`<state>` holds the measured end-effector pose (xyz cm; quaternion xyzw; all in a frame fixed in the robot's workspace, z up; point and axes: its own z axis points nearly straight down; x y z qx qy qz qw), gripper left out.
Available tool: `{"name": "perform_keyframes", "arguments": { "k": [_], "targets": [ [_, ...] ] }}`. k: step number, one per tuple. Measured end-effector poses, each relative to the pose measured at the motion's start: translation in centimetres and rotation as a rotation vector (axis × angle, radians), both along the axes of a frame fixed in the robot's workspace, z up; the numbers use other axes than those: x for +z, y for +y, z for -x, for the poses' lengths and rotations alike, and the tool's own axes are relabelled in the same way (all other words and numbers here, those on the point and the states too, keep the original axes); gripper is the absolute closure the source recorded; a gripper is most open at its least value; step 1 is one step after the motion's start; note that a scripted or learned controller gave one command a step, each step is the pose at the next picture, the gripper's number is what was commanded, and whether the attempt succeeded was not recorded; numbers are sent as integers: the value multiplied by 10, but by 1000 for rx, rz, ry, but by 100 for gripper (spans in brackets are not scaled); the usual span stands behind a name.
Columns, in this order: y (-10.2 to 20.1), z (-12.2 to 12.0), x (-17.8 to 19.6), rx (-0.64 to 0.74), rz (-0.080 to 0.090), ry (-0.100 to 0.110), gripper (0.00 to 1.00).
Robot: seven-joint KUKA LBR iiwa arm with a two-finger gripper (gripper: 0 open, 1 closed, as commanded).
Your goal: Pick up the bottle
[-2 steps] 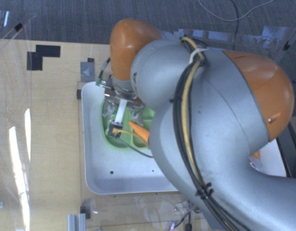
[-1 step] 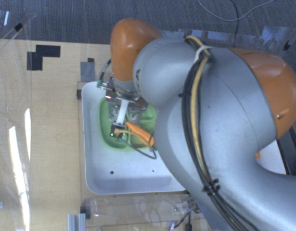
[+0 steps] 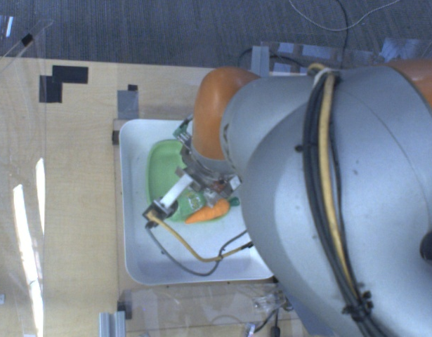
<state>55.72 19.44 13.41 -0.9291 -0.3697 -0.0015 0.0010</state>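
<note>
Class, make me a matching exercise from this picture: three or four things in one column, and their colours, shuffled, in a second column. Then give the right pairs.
Things:
1. carrot
2. plate
3. bin
4. arm band

Colours:
A. white
B. orange, with a green tip
C. plain orange
D. light green

Pairs: 1-B, 2-D, 3-A, 4-C

glossy white plastic bin, matt wooden bench
</note>
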Motion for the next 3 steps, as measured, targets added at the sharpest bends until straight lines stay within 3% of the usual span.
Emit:
{"name": "perform_keyframes", "arguments": {
  "k": [1,2,3],
  "targets": [
    [-14,-25,-18,253,-3,-16,100],
    [-37,-75,-27,517,-39,72,100],
    [-36,-46,109,-198,-1,-1,100]
  ]
}}
